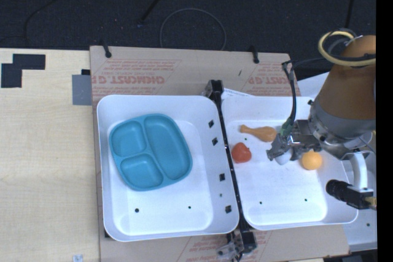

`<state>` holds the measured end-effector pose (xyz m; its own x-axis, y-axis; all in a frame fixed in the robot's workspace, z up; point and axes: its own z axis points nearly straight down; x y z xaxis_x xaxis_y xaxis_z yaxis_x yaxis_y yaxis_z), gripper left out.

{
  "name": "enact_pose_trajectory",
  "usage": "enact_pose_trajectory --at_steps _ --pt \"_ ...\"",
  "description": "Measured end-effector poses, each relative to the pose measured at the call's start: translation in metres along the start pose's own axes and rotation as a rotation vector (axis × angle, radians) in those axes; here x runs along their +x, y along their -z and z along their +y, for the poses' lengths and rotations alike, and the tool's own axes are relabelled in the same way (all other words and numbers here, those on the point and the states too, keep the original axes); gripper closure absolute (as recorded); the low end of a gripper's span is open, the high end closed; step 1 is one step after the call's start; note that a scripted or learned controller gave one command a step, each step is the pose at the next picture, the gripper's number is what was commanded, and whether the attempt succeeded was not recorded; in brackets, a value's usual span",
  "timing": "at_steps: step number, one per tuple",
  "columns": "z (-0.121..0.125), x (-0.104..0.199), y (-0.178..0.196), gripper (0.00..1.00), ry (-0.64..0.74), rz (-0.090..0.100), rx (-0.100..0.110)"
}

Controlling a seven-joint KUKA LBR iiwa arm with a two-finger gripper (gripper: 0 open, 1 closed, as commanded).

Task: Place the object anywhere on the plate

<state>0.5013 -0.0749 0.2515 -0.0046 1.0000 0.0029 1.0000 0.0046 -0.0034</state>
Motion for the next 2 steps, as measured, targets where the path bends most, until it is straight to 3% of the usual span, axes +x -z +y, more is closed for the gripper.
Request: enact_pose_trajectory --at_steps 2 --pt "0.023 0.099 0.007 1.0 -0.001 -0.002 0.0"
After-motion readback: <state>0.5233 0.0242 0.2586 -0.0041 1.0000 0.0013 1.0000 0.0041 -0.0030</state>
